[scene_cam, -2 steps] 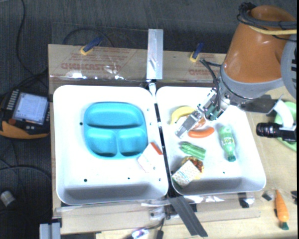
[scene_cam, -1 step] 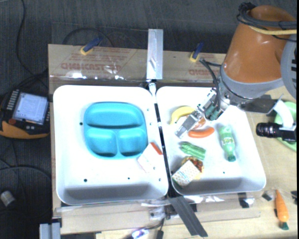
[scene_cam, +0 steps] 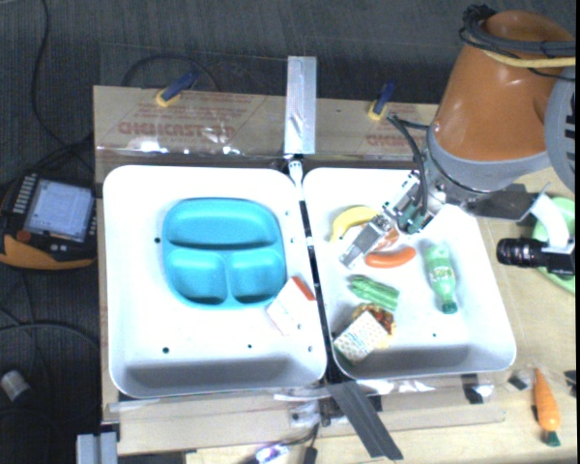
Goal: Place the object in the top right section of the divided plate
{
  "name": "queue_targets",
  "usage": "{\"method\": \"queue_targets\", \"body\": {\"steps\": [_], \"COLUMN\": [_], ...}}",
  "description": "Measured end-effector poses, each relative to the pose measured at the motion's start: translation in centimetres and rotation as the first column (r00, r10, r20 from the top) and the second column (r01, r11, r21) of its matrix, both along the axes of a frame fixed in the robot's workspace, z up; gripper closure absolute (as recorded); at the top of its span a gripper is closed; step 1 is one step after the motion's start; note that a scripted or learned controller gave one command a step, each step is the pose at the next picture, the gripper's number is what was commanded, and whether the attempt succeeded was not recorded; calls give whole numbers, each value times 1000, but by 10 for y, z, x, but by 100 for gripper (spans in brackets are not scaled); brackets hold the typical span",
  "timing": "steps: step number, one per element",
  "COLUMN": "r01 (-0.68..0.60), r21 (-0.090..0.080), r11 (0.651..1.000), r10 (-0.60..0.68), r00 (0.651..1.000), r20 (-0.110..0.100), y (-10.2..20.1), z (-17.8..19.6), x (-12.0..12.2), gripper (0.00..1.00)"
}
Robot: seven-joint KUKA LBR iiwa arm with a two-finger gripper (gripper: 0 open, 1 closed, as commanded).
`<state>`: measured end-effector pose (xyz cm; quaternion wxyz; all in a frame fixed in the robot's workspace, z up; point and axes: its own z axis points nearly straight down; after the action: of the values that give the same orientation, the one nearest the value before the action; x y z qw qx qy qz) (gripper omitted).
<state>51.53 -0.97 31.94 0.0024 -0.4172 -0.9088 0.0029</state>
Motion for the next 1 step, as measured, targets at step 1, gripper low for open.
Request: {"method": "queue_targets", "body": {"steps": [1], "r01": [121], "r21": [-1], "r11": [993], "r10": [-121], "r00": [993], "r20": [1], "y": [108], "z": [46], "x": [59], "gripper": [0]}}
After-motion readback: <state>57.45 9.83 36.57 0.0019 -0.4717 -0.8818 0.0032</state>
